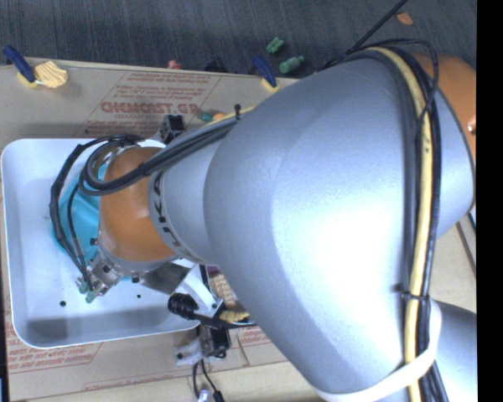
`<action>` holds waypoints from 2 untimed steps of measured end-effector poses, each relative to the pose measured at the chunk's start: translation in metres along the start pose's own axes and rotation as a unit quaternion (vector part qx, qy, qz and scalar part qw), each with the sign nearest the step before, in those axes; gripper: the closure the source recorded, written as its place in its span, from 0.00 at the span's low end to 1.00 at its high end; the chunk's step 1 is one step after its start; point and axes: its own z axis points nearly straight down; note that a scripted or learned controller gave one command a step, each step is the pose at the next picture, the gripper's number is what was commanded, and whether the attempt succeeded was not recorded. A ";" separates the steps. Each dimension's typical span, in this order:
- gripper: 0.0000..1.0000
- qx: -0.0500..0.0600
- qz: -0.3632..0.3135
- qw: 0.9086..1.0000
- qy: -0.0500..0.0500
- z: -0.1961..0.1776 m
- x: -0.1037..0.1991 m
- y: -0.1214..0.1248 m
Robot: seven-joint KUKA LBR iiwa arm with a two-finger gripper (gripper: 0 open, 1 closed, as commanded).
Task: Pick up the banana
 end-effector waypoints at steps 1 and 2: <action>1.00 -0.001 0.018 1.000 -0.002 -0.089 -0.077 -0.066; 1.00 -0.003 -0.153 0.988 -0.004 0.008 -0.025 0.034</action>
